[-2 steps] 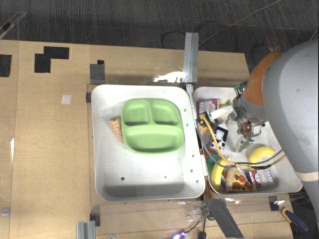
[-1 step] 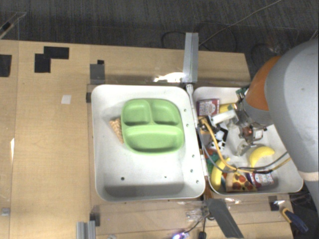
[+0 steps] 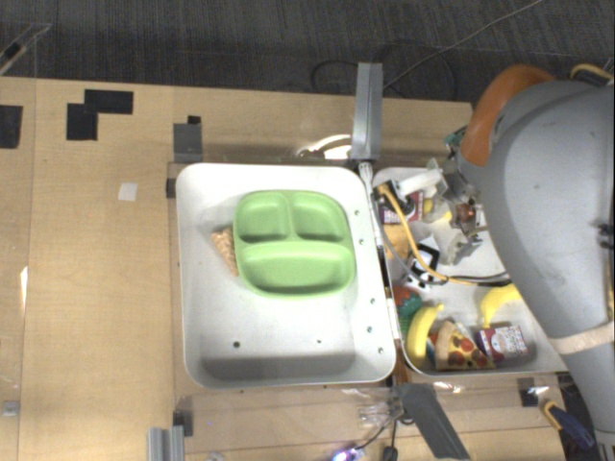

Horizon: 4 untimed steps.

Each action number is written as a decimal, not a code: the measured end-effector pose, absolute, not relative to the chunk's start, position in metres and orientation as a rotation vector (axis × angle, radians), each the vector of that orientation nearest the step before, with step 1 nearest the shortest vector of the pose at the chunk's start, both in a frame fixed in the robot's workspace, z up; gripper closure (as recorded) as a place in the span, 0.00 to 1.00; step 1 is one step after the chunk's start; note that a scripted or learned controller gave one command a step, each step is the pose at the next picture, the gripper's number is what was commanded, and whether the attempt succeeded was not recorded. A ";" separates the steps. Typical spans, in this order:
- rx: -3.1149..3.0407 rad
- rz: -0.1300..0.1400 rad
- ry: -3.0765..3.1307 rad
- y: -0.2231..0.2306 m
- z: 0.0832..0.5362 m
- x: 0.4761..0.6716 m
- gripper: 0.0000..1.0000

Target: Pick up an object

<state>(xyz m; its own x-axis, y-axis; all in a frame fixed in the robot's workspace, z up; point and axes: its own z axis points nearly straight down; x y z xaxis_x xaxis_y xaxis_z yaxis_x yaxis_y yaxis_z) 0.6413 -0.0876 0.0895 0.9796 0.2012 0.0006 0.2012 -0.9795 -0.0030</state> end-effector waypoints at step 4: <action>-3.123 -0.002 -0.327 -0.088 0.093 0.597 0.00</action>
